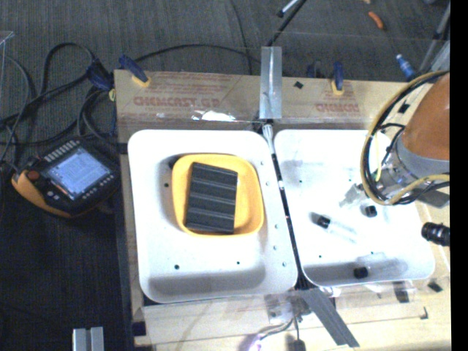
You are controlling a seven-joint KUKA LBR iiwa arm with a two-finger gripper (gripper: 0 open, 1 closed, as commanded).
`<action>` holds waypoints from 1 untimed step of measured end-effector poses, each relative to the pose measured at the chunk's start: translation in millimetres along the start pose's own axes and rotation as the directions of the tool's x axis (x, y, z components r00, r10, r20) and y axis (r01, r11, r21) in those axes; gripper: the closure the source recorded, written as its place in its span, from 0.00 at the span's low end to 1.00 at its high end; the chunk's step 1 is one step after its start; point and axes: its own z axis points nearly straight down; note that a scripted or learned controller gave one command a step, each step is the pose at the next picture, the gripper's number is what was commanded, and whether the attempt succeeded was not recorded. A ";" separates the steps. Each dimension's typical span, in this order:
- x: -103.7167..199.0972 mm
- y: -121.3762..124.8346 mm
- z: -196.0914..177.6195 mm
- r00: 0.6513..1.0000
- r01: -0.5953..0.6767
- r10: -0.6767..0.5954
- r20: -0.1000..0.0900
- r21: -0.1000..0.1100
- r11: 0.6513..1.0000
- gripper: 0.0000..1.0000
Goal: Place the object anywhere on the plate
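We see the bench's (219, 320) near edge closest to us, bare wood with a grey metal strip lying aslant on it. On the bench sit two shallow white bins side by side. The left bin (212, 269) carries a yellow plate (252, 196) at its middle, set slightly toward the far edge. A dark ribbed block (212, 196) lies flat on that plate, well inside its rim, with its long side running from the near edge to the far edge. The right bin (329, 269) bears the arm (431, 134), which reaches in over its right edge, grey below an orange band and wound with yellow and black cables. The gripper (363, 198) hangs low over the right half of that bin; we cannot tell how its tool stands. Near the middle of the right bin lies a small clear syringe (330, 225) with a black tip, apart from the gripper
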 end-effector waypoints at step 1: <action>0.0 0.0 0.0 1.000 0.000 0.000 0.000 0.000 1.000 0.00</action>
